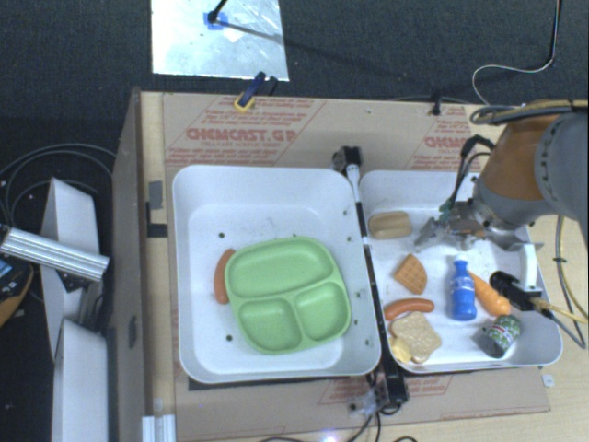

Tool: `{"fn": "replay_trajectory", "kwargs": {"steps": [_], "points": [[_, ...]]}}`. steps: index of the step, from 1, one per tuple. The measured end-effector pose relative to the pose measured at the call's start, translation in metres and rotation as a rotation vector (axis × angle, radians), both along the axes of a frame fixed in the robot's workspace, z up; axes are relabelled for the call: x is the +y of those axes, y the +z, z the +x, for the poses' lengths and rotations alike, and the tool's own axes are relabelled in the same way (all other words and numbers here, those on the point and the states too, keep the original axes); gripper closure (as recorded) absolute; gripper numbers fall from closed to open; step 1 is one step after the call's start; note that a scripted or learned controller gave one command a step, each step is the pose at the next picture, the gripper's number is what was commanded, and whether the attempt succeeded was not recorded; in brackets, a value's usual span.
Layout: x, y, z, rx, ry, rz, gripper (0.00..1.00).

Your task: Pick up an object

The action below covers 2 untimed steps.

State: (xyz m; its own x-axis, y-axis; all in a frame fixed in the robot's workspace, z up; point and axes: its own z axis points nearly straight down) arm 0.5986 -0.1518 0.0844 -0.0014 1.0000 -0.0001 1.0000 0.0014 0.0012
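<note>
My pincer (433,233), spread wide and holding nothing, hung low in the right bin (552,339) just beside the bread roll (389,225): item judged light, slightly squashy, best pinched across its short sides.

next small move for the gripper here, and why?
Probably a short descent toward the blue bottle. The gripper sits over the right bin with nothing seen between its fingers, and the bottle lies just below it in the view, slightly apart from the waffle piece and carrot.
</note>
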Motion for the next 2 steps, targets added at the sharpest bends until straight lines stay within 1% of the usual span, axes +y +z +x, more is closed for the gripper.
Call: {"fn": "replay_trajectory", "kwargs": {"steps": [1, 2], "points": [[0.045, 0.000, -0.048, 0.001, 0.001, 0.000, 0.00], [-0.027, 0.109, -0.043, -0.004, -0.001, -0.003, 0.00]]}}
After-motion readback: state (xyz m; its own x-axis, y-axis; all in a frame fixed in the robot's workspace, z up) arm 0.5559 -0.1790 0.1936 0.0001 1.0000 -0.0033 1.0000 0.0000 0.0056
